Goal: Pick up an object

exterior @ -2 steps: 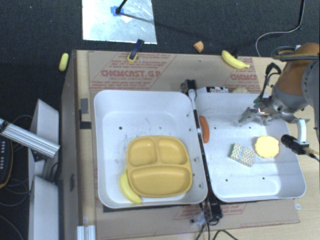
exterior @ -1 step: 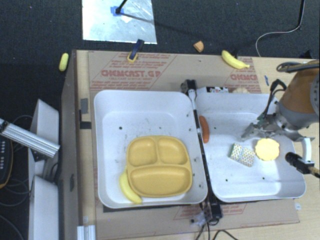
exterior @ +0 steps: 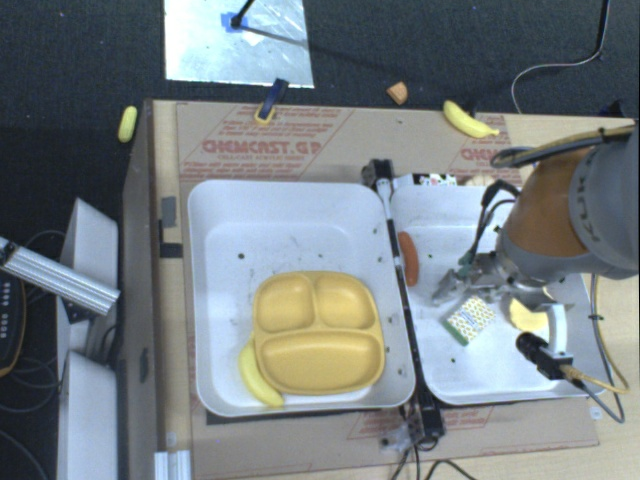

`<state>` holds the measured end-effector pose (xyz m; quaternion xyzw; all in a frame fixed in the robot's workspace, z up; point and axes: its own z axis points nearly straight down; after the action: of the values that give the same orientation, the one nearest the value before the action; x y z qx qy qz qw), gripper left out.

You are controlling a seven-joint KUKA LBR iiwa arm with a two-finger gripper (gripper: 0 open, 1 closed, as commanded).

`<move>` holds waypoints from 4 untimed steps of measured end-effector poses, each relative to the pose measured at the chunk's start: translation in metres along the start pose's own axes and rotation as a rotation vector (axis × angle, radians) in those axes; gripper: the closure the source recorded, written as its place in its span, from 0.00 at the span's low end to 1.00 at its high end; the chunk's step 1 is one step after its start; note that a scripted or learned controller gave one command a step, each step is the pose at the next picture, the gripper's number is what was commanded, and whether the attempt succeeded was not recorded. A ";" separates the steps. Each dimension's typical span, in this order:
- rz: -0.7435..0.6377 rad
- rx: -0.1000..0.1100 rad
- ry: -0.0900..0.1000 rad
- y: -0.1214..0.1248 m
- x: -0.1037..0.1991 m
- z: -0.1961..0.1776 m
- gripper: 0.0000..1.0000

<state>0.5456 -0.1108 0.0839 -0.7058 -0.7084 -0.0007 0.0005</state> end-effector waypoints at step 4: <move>0.000 -0.003 -0.003 0.072 -0.044 -0.001 0.00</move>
<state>0.6179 -0.1542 0.0849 -0.7059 -0.7084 -0.0007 -0.0014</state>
